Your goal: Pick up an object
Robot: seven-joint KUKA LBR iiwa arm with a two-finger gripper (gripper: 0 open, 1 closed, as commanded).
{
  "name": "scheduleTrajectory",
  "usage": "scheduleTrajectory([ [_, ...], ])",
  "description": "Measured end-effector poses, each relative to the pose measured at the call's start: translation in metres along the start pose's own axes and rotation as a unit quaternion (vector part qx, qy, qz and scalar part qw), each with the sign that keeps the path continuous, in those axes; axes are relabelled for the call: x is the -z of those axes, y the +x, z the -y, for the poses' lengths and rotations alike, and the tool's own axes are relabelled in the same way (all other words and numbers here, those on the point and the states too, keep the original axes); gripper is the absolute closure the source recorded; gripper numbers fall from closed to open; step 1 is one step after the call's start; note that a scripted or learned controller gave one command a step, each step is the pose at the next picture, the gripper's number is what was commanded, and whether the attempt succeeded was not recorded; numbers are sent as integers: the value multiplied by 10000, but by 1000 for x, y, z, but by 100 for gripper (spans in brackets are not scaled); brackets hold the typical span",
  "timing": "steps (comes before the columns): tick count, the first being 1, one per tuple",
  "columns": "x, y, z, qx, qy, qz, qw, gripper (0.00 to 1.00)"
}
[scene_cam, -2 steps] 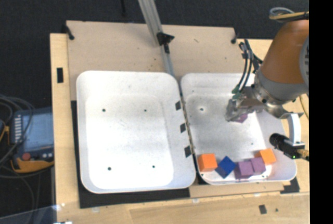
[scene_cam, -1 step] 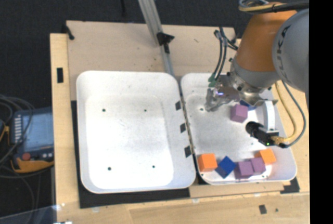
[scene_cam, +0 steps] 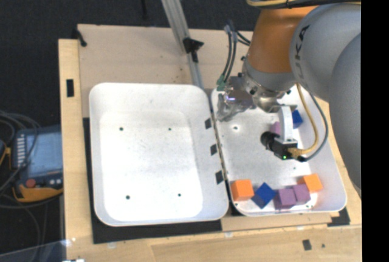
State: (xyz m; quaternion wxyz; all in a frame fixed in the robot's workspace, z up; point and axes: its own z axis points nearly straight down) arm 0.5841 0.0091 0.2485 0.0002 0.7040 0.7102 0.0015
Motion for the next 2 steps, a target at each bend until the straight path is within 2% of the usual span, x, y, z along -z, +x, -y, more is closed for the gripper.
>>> scheduleTrajectory([
  [2, -18, 87, -49, -13, 0, 10, 10000, 100],
])
